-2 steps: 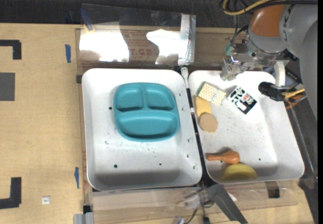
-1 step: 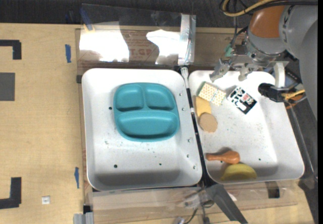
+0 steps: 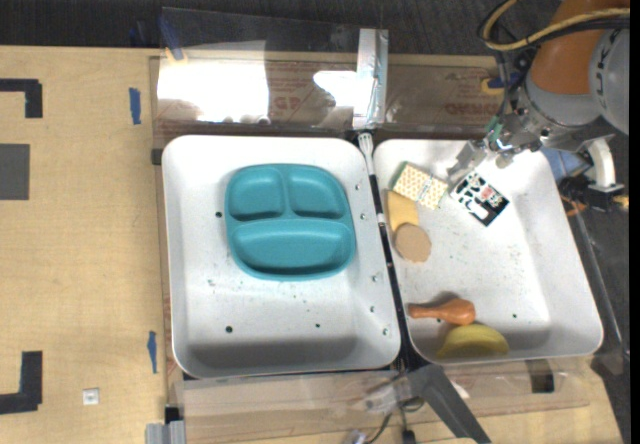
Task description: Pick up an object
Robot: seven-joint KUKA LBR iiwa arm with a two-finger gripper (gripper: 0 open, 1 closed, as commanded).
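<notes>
Overhead view of my bench, both bins seen at a slant. The left bin [image 3: 190,262] carries a teal divided plate [image 3: 290,220], which lies flat near the bin's middle with two small compartments toward the far side and one long compartment toward the near side. The right bin [image 3: 540,272] carries the loose objects I may pick. A cream, dotted wafer-like block [image 3: 420,186] lies tilted at the bin's far left corner; just nearer the camera from it, a yellow wedge [image 3: 401,209] touches a round tan disc [image 3: 413,244], both close to the wall shared by the bins. A black-and-white printed card [image 3: 481,198] lies to the right of the block, toward the far side of the bin. Along the near wall, an orange drumstick-shaped toy [image 3: 444,311] lies lengthwise, and a yellow-green curved piece [image 3: 473,339] sits just in front of it, touching or nearly so.

The arm [image 3: 575,62] enters from the upper right, its orange band above the far right corner of the bin. The gripper [image 3: 487,152] hangs over the far part of the right bin, just above the printed card and beside the dotted block. I cannot tell whether its fingers are apart or together, and I see nothing between them.
</notes>
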